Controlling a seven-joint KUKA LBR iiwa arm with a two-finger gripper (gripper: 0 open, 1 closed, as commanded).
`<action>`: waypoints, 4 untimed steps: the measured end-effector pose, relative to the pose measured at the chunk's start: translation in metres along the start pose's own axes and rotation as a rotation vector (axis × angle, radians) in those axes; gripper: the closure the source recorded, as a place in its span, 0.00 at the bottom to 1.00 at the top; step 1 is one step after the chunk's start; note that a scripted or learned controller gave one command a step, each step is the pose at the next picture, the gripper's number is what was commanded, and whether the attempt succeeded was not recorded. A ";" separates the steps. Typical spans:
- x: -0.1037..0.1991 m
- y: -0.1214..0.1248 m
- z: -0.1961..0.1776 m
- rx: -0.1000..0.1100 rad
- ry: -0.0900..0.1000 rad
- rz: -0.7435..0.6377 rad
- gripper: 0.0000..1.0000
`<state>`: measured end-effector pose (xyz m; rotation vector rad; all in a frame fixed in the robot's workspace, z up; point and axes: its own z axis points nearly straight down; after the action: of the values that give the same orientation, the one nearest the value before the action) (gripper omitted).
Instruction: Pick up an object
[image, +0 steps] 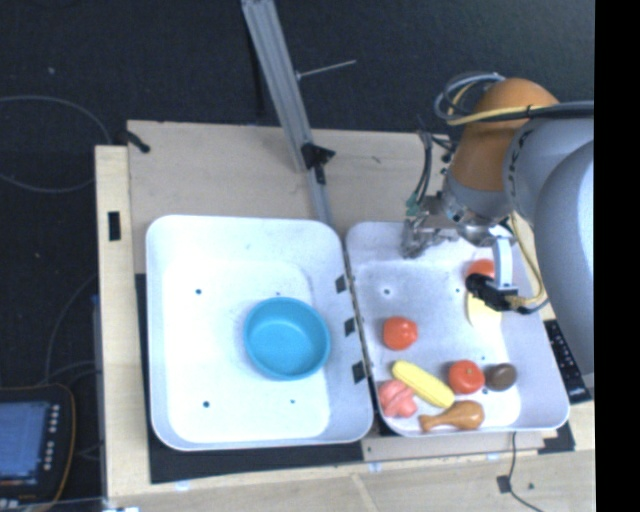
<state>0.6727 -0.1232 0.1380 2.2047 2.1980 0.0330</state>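
Camera view: arm reaches in from the right, gripper (420, 238) hangs over the back-left corner of the right bin (375, 250). Can't tell the gripper's state from this angle, too small and dark. Nothing visibly held in it.

Right bin holds all the candidates: red ball (400, 332) mid-bin, yellow banana (422, 383) just in front of it, pink piece (397, 399) at the front-left corner, drumstick (453, 416) along the front wall, red tomato (464, 376) with a brown lump (499, 376) just beside it. Another red item (481, 269) sits near the wrist, partly hidden.

Left bin (180, 250) has one blue bowl (287, 337).

Judgement: pick not yet done. Everything lies on the bin floors, gripper well apart from the toys. Approach, close and lift all remain.
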 end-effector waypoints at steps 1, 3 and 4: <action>-0.005 0.012 -0.063 0.028 0.006 -0.007 1.00; -0.010 0.014 -0.147 0.030 0.006 -0.010 1.00; 0.034 0.014 -0.143 0.037 0.006 -0.010 1.00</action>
<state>0.6816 -0.0881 0.2812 2.2154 2.2307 -0.0019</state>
